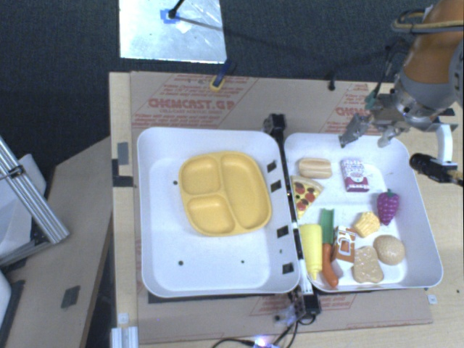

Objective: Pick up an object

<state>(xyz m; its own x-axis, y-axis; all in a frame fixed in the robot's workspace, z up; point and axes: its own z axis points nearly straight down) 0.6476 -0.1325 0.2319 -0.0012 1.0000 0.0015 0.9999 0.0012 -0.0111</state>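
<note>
My gripper (368, 137) hangs over the far edge of the right bin (420, 216), its two fingers spread open with nothing between them. Just below it lie a pink-and-white carton (354, 174) and a tan bun (315, 167). Further forward in the same bin are a pizza slice (304, 193), purple grapes (388, 206), a yellow corn cob (310, 241), a carrot (329, 264), a fries packet (367, 223) and a round brown bread roll (390, 249).
A yellow divided plate (220, 193) sits in the left bin (159, 267). A black hinge strip (286, 201) runs between the bins. A shiny metal sheet (172, 20) lies on the dark floor beyond the bench.
</note>
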